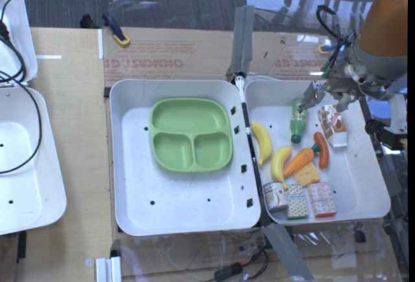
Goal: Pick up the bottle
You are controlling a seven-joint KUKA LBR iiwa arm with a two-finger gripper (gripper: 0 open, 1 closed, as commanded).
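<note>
The bottle (pixel 297 121) is small and green with a dark cap. It lies near the back left of the right bin (pixel 363 204), cap end toward the front. My gripper (pixel 327 99) hangs over the back of that bin, just right of the bottle's upper end. Its two fingers are spread open and nothing is between them. The left fingertip (pixel 308 98) is close to the bottle's top, and I cannot tell whether it touches. A small white and orange carton (pixel 334 126) sits just below the gripper.
The right bin also holds two bananas (pixel 262 141), a carrot (pixel 299 160), a red sausage (pixel 321 150), a cheese wedge (pixel 307 174), a can (pixel 274 196) and two small boxes (pixel 321 200). A green divided plate (pixel 191 133) lies in the left bin (pixel 130 203).
</note>
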